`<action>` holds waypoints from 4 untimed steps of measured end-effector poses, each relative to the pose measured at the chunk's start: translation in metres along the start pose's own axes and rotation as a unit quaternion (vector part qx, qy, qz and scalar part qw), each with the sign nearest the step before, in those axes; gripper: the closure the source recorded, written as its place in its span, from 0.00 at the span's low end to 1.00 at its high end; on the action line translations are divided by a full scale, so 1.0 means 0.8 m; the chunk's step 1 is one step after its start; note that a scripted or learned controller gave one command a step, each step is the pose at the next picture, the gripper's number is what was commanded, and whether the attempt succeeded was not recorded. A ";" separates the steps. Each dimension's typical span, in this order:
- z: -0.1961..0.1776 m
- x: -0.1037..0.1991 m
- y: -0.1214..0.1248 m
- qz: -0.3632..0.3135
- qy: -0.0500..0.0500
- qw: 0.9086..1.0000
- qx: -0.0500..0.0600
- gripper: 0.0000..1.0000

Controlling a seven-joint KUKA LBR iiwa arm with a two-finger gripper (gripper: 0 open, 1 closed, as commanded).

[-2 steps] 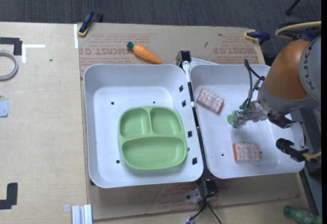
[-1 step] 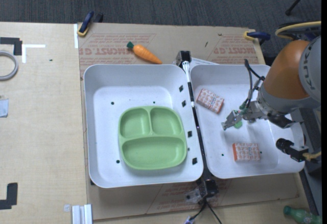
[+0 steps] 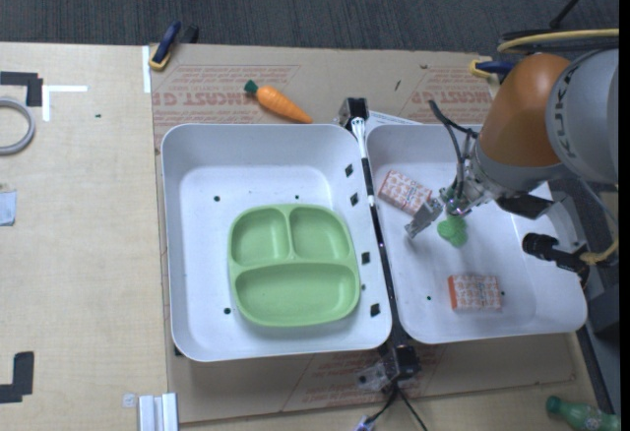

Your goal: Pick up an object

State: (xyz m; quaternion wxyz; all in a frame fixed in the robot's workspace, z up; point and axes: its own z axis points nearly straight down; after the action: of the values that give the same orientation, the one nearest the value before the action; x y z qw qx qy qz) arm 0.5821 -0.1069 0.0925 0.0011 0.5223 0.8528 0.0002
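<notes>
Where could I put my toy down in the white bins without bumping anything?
In the left bin, bare floor runs above the green divided plate and down its left side. In the right bin, there is room between the two patterned packets. It is crowded near the gripper and the small green object.

Robot lab: cardboard-covered bench [image 3: 89,252], taped white bins [image 3: 197,321], trailing cables [image 3: 394,400].

Green bottle [image 3: 581,411] cut by bottom edge; gripper [image 3: 441,214] fingers indistinct
</notes>
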 end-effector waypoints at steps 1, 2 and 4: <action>-0.013 -0.001 0.000 0.001 -0.001 1.000 -0.001 1.00; -0.125 0.050 0.011 0.118 0.000 0.993 0.000 1.00; -0.124 0.080 0.065 0.079 0.000 0.997 0.001 0.00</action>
State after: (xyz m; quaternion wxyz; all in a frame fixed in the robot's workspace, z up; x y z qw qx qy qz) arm 0.5990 -0.0261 0.1921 0.0008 0.5880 0.8089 -0.0003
